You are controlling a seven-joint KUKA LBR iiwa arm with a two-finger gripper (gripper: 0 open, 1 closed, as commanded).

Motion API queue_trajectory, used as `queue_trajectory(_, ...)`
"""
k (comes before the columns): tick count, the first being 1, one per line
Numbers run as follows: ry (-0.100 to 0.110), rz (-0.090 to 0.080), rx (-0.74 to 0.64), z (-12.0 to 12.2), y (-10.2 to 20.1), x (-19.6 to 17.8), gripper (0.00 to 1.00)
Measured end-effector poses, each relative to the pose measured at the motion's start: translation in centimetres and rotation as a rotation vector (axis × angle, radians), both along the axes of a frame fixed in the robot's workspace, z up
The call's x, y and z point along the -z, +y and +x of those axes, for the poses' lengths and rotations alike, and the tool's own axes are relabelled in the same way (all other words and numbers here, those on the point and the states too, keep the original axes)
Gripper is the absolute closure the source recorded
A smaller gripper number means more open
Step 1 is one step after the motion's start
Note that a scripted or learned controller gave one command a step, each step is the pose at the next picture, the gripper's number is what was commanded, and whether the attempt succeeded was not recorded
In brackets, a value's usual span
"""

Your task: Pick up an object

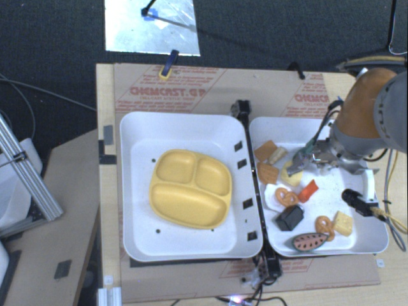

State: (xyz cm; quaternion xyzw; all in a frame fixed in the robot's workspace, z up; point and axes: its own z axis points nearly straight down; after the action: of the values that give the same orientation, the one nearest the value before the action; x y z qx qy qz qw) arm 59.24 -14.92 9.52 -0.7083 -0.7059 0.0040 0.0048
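Note:
My gripper (298,166) hangs low over the upper middle of the right bin (376,238), with the arm reaching in from the right. Right under its tip lies a pale yellow piece (292,179). An orange-red piece (308,190) sits just to the lower right of it. Two brown toast pieces (268,152) (268,173) lie to the gripper's left. Nearer the front are a pretzel (286,197), a black block (290,217), a second pretzel (324,224), a cheese cube (343,223) and a watermelon slice (309,241).
The left bin (137,234) holds a yellow divided plate (190,187). A black hinge strip (250,171) runs between the two bins. Both bins rest on a cardboard sheet (185,91) on the bench.

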Motion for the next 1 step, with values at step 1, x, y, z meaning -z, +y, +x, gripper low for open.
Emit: queue_trajectory(1,-0.008,0.0,-0.001,-6.19,-0.05,1.19,0.0)
